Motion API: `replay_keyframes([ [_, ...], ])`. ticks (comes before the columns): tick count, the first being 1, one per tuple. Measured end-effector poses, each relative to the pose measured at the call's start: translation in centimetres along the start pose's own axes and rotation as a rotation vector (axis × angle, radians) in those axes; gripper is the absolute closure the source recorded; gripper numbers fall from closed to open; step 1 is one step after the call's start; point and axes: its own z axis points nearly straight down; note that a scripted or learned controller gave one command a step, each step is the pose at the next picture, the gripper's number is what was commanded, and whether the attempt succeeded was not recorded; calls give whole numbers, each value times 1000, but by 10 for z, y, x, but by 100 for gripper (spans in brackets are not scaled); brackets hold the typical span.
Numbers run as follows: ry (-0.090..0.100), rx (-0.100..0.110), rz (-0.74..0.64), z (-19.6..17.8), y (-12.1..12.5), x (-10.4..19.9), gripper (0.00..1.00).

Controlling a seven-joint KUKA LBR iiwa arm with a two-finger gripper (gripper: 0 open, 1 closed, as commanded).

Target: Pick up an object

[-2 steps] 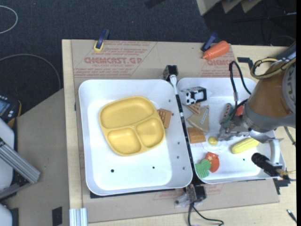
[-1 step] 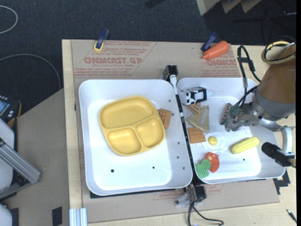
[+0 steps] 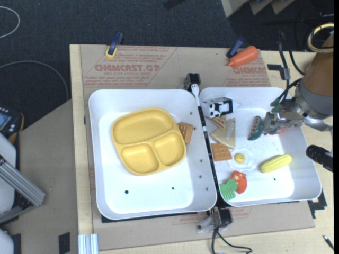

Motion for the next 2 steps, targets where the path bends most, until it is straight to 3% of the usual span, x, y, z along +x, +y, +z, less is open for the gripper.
replay_keyframes([
  [1, 1, 4, 1, -7, 1, 0, 100],
  [2, 2, 3, -4, -15, 22, 45, 100],
])
